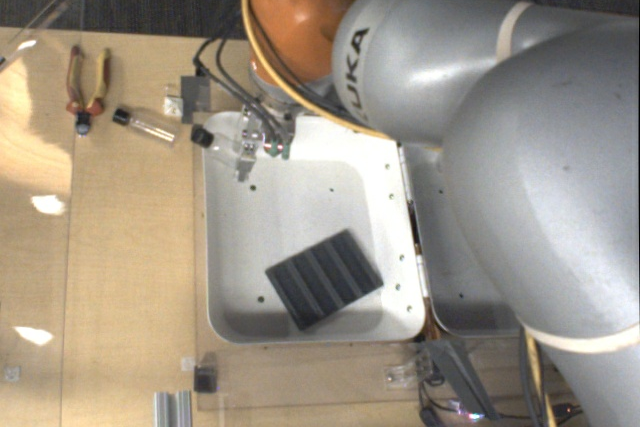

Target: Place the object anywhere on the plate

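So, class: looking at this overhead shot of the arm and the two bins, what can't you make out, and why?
- Gripper: too small and blurred in the camera view to read its finger state or any held object.
- Right bin: mostly covered by the grey arm.
- Plate: cannot be identified; the dark ridged slab in the left bin might be it.

The grey arm (480, 95) reaches in from the right, its orange band (300, 10) above the left bin's (225, 315) far edge. The gripper (255, 147) hangs over that bin's far left corner. A dark ribbed plate (323, 278) lies tilted on the bin floor toward the near edge. On the bench (100, 265), pliers (87, 85) and a small vial (145, 125) lie near the far edge, left of the bin.
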Motion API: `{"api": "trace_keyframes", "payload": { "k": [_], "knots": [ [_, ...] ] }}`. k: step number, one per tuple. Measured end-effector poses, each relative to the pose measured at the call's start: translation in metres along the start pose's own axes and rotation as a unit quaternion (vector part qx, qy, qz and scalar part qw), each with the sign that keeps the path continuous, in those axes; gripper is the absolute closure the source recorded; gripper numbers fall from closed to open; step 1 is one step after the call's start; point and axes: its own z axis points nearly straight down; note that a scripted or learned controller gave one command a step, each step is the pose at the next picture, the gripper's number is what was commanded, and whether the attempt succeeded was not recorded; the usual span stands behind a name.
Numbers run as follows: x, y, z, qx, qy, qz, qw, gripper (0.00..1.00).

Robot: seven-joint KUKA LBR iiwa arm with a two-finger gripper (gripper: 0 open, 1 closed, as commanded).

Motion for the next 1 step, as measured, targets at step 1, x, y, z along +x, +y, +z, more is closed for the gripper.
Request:
{"api": "trace_keyframes", "payload": {
  "k": [1],
  "knots": [
    [-0.0054,0.0074,-0.1057,-0.001,-0.003,-0.088,0.9961,1.00]
  ]
}}
